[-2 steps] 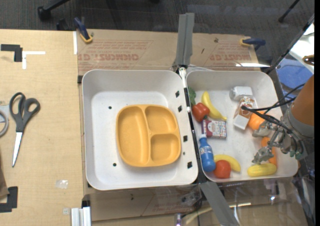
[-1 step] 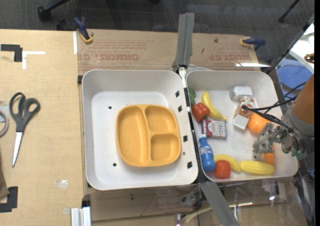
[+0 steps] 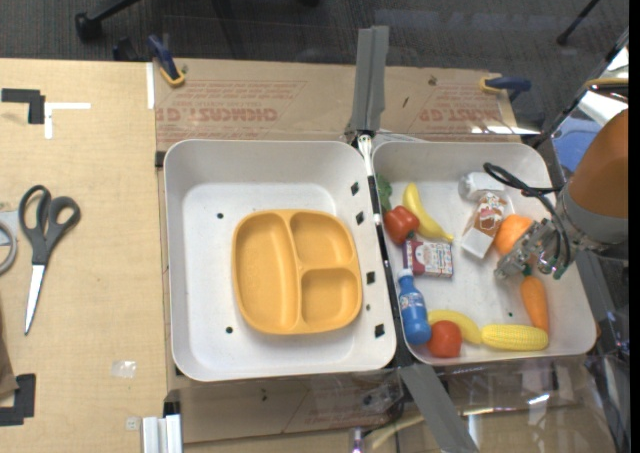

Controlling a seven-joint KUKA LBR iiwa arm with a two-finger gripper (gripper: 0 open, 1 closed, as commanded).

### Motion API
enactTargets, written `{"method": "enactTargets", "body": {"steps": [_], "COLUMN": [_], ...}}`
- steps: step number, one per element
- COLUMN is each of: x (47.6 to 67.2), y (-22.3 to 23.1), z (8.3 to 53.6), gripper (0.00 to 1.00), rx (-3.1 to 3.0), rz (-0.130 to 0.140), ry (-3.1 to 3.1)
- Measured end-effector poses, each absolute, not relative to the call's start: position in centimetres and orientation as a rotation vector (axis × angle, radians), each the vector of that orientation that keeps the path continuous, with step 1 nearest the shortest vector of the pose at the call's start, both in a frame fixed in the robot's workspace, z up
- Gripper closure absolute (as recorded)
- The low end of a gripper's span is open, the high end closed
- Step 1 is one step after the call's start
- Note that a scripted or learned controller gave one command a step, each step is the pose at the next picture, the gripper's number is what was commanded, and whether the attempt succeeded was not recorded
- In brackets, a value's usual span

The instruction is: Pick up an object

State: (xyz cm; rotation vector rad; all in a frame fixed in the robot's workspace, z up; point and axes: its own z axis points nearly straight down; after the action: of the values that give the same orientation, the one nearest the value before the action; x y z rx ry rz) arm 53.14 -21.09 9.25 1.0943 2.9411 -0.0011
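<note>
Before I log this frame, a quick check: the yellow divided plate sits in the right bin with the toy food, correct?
Not quite. The camera view shows the yellow divided plate in the left bin; the toy food, such as the carrot and corn, lies in the right bin.

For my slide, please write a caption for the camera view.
Gripper low in the right bin among toy food, beside a carrot; yellow divided plate in the left bin.

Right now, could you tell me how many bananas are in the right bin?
2: one banana near the bin's upper left beside the red pepper, another banana along the lower edge by the corn.
</note>
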Motion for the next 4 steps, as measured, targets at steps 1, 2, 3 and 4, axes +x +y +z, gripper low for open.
{"method": "enactTargets", "body": {"steps": [1,2,3,4], "x": [59.9,60.4,64.3,64.4], "y": [-18.4,-11.7,-12.0,-12.0], "z": [9.3,24.5,11.6,11.7], "gripper": [1.0,1.0,1.0,0.0], "rx": [1.646,1.544,1.553,1.552], "rz": [-0.002,-0.001,-0.002,-0.002], "ry": [2.675,2.733,2.729,2.728]}}
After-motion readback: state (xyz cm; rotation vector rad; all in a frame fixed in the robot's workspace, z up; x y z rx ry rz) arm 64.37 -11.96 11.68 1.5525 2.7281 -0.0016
